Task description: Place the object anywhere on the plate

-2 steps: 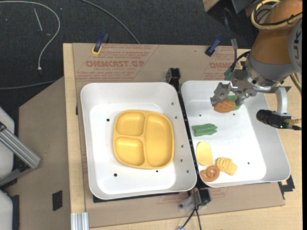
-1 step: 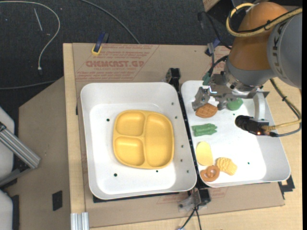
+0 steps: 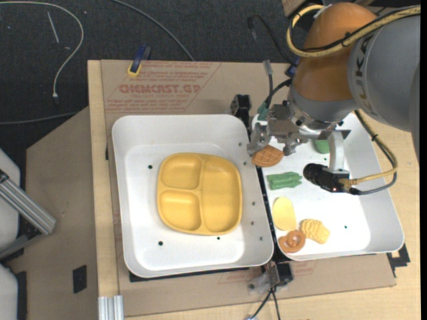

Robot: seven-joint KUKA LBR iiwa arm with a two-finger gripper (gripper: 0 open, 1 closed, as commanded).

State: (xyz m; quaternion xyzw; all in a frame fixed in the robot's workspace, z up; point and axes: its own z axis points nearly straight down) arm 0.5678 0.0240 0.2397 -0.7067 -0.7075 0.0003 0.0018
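Camera view: our pincer looks clamped on a brown waffle piece above the bins' shared rim; we should carry it left, level, over the yellow plate.

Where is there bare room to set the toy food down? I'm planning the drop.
All three compartments of the yellow divided plastic plate look bare, and so is the white left bin's floor around it. The right bin is crowded: gripper, brown waffle-like piece, green piece, yellow slice.
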